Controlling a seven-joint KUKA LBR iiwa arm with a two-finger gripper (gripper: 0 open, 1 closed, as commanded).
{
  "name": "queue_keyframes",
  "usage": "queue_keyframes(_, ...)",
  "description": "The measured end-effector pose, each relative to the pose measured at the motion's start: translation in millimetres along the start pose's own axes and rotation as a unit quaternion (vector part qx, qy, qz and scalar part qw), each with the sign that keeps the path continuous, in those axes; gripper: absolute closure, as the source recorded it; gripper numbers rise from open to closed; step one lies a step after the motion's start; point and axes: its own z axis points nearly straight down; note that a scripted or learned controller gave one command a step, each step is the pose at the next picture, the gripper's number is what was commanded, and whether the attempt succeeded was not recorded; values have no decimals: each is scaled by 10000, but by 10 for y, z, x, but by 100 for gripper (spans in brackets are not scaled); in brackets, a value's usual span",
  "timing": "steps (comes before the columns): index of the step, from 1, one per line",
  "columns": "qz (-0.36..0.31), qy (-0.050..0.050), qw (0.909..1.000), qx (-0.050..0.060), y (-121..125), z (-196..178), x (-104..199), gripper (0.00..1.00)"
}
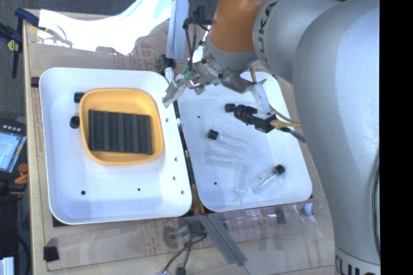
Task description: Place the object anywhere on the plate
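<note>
A yellow plate (122,102) with a dark ribbed centre lies in the left bin (97,193). Several clear plastic vials lie in the right bin (290,193). One vial (227,137) has its black cap toward the bins' divide, and another vial (266,181) with a black cap lies near the front right. My gripper (171,90) hangs over the divide between the bins at their far end, just right of the plate's far right corner. A small greenish glint shows by its base, too small to identify.
Two small black knobs (78,97) sit against the plate's left edge in the left bin. A crumpled clear sheet (103,25) and a blue-grey upright strip (176,22) stand behind the bins. The arm's bulk covers the right bin's far right side.
</note>
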Motion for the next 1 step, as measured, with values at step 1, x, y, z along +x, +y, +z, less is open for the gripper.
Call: queue_keyframes(1,-818,-12,9966,-22,90,-301,586,0)
